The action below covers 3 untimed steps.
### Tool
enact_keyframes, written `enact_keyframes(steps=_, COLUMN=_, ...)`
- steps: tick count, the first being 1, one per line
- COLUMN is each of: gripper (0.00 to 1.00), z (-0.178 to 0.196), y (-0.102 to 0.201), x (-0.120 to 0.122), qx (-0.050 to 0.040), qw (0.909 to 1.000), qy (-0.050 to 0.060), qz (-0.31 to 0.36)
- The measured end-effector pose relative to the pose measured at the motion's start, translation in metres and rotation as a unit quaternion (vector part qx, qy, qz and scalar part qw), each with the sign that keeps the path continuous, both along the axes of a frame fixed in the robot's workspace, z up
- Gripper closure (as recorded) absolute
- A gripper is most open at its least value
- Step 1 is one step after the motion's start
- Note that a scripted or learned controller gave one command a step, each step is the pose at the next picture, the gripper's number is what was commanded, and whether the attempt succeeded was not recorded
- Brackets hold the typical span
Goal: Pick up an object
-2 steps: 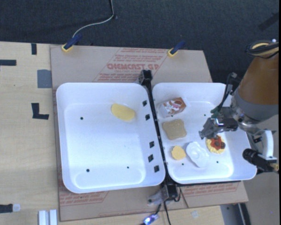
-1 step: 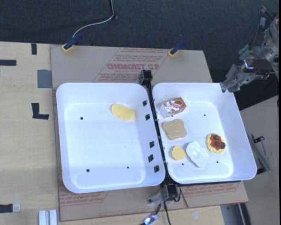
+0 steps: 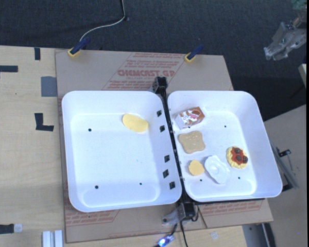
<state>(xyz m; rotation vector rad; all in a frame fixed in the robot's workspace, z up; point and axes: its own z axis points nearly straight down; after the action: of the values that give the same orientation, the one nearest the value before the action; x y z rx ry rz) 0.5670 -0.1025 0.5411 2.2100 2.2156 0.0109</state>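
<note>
Your grey metal tool (image 3: 284, 42) hangs at the upper right, off past the bins and above the dark floor, too blurred here to tell how it is set. Nearest it on the worktop (image 3: 20, 138) you've got the right-hand shallow white bin (image 3: 257, 112), and in it a red-and-white wrapped piece (image 3: 190, 117) by the divider, a tan toast-shaped slice (image 3: 191, 141) just below that, a small round yellow piece (image 3: 196, 168), a white lumpy piece (image 3: 217, 169) just beside it, and a yellow disc topped with red and dark bits (image 3: 237, 157) towards the right wall. Over in the left-hand white bin (image 3: 72, 138), a pale yellow oval piece (image 3: 135, 123) lies alone near the far side.
</note>
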Motion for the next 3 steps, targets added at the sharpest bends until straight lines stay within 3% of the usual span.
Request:
enact_keyframes(steps=1, gripper=1.00, z=-0.006, y=0.035, x=-0.041, qx=0.0021, qw=1.0000, qy=0.008, qz=0.000)
enact_keyframes(steps=2, gripper=1.00, z=-0.006, y=0.071, x=-0.085, qx=0.0022, qw=1.0000, qy=0.007, qz=0.001)
enact_keyframes(steps=3, gripper=1.00, z=-0.006, y=0.091, x=-0.083, qx=0.0018, qw=1.0000, qy=0.007, qz=0.000)
